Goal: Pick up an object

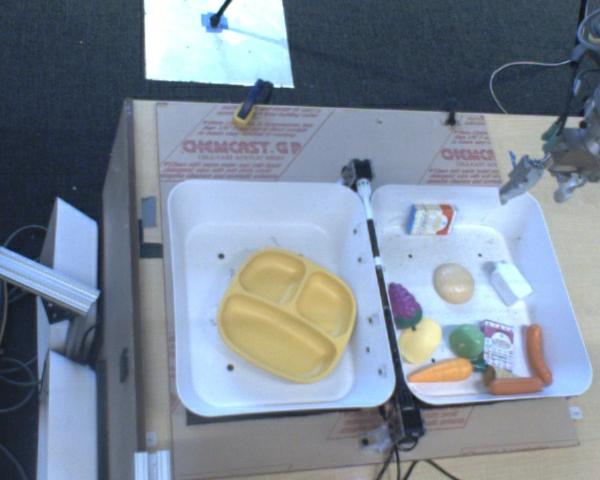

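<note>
We see the gripper point(540, 179) above the right bin's point(555, 258) far corner, its 2 fingers point(517, 180) spread, pinching nothing; toy foods lie below.

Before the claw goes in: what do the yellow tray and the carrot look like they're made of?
Yellow tray: looks like moulded plastic, smooth with a soft sheen and rounded compartment walls. Carrot: probably toy plastic, uniformly orange and slightly glossy; too small to be sure.

Robotics lab: bench point(310, 133) with two white bins point(195, 268), toy food, loose cables point(525, 73).
</note>
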You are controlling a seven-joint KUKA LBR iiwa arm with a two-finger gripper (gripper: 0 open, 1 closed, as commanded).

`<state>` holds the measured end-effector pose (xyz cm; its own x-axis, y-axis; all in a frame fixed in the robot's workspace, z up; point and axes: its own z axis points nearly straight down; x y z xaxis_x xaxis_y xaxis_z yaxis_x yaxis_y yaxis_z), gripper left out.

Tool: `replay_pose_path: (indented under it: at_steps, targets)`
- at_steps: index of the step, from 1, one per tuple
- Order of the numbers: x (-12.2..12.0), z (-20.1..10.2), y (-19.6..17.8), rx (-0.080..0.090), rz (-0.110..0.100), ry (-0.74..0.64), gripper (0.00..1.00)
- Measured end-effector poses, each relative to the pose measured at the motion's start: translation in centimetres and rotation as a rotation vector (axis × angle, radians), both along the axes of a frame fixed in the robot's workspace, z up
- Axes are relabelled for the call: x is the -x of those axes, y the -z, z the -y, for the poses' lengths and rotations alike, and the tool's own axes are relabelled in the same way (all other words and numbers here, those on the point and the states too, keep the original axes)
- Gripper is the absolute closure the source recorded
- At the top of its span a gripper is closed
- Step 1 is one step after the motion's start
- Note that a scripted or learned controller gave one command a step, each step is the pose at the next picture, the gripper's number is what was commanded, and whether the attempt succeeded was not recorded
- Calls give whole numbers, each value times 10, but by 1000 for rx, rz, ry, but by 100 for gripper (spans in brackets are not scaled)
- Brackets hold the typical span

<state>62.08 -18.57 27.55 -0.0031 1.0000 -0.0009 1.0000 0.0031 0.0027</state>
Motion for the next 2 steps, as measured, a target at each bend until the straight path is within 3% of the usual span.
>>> replay_pose_path:
  at_steps: [1, 2]
  targets:
    - [15, -64, 169, -3, -6, -1, 0]
    - [38, -54, 192, -1, -3, 2, 0]
